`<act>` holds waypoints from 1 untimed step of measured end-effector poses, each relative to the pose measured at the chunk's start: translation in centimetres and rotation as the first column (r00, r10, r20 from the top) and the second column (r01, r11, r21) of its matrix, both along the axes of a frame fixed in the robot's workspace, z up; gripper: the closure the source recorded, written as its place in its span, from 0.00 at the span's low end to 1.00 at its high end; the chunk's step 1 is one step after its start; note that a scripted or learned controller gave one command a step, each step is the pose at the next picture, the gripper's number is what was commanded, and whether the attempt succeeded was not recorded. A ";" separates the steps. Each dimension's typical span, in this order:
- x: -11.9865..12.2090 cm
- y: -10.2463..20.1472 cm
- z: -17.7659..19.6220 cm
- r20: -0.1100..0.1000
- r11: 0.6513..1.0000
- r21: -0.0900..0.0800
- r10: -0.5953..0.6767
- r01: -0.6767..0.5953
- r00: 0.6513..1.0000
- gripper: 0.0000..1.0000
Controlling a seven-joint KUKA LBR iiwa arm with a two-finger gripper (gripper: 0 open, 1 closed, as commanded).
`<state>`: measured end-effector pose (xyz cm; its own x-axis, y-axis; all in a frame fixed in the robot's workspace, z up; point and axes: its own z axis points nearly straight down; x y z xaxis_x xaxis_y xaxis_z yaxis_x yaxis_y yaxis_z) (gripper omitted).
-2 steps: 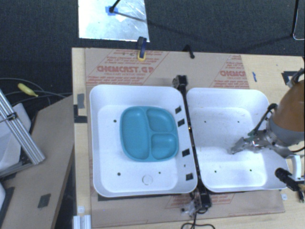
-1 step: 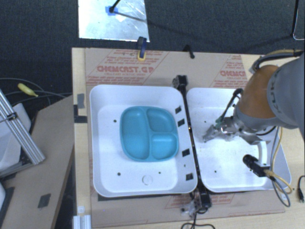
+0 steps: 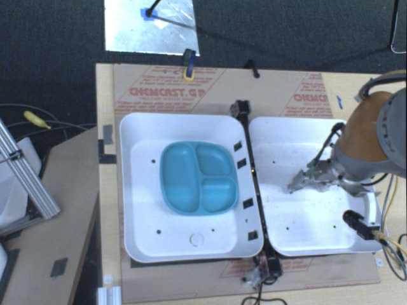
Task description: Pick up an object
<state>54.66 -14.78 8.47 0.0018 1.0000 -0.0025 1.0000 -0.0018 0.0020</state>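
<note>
Camera view looks down on a cardboard-topped bench [image 3: 165, 88] with two white bins side by side, dark carpet beyond it. Left bin [image 3: 137, 170] has a blue divided plate [image 3: 198, 176] lying flat near its middle, with bare white floor all round it and well clear of the walls. Right bin [image 3: 280, 138] has wide open floor on its left and front. From the right, the grey arm [image 3: 372, 135] reaches in low over that bin. Its gripper [image 3: 299, 182] points left, down near the bin floor; from here I cannot tell how far it is open, or whether it grips anything.
</note>
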 end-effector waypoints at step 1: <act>-0.3 -3.3 0.0 0.001 1.000 0.000 0.001 -0.001 1.000 0.00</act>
